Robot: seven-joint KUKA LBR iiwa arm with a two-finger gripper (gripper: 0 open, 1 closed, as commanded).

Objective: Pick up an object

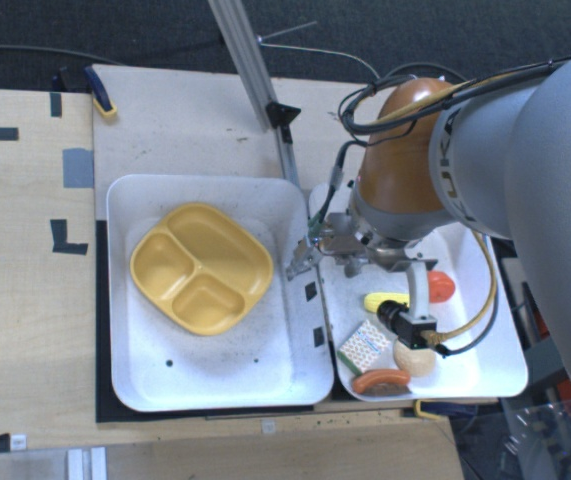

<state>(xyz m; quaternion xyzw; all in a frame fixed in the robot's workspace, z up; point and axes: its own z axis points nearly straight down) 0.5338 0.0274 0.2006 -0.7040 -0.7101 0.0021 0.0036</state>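
My gripper (301,258) hangs below the orange wrist band (405,148), over the seam between the two white bins, at the right rim of the left bin (117,298). Nothing shows in it. A yellow divided plate (200,266) lies in the left bin, a short way left of the gripper. In the right bin (505,363), below and right of the gripper, lie a yellow piece (385,301), an orange-red ball (442,287), a white checkered packet (365,345), a beige round piece (416,361) and an orange-red long piece (380,379). The arm hides the right bin's upper part.
A slanted metal pole (245,53) runs from the top down to the bins' far edge. A small blue and yellow clip (101,94) lies on the bench at the upper left. Black cables (395,93) loop around the wrist.
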